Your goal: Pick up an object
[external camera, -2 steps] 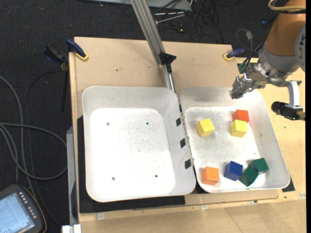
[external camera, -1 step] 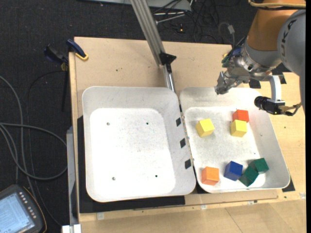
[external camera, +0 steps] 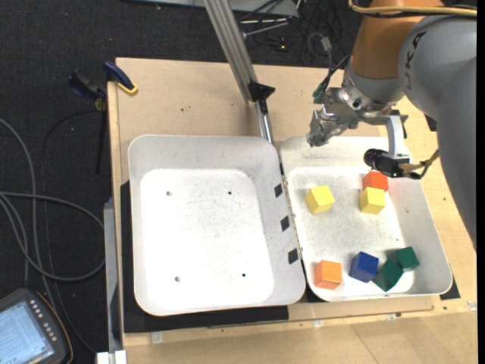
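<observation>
A: Nearest the camera, low in the frame: an orange block (external camera: 327, 273), a blue block (external camera: 364, 266) and two green blocks (external camera: 398, 268), along the lower edge of the right bin (external camera: 432, 226).

B: Gripper position?

A: The gripper (external camera: 321, 131) hangs over the upper left corner of that bin, above its rim. Finger opening: cannot tell from this angle. Nothing visibly held.

B: Nearest candidate?

A: A yellow block (external camera: 320, 199), almost straight below the gripper in the frame, lying apart from the rest. A second yellow block (external camera: 372, 200) sits further right, touching a red-orange block (external camera: 375, 180). Judgement: the lone yellow one is the easier pick.
</observation>
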